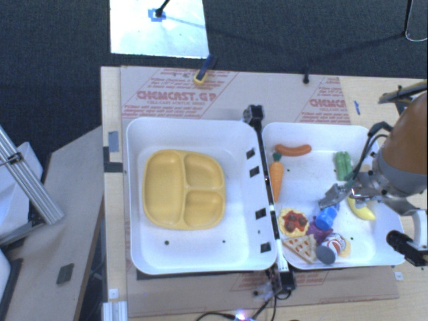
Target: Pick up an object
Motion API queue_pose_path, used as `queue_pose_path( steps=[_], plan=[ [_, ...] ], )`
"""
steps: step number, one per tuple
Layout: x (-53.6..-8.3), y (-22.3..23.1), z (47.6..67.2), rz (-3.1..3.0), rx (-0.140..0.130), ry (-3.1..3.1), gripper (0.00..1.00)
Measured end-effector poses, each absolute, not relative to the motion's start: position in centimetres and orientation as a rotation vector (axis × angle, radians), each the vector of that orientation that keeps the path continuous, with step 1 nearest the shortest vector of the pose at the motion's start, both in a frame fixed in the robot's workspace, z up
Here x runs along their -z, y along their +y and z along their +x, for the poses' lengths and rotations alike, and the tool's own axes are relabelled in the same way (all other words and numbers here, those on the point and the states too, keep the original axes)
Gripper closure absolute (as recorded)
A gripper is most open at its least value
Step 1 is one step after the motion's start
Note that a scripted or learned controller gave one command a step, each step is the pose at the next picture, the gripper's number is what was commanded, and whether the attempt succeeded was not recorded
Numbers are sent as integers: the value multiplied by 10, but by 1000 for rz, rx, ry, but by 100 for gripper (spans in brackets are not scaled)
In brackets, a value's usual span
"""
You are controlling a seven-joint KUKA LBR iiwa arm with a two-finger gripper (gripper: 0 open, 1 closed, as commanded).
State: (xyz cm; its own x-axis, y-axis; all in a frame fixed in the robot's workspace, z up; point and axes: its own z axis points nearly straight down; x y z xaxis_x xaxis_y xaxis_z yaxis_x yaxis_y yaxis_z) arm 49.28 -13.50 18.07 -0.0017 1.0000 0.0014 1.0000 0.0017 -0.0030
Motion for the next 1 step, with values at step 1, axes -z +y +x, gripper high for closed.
queue_pose_path(
  steps=[1],
  plan=[
    [-118,-138,492,-2218,-3,-2220,0]
  ],
)
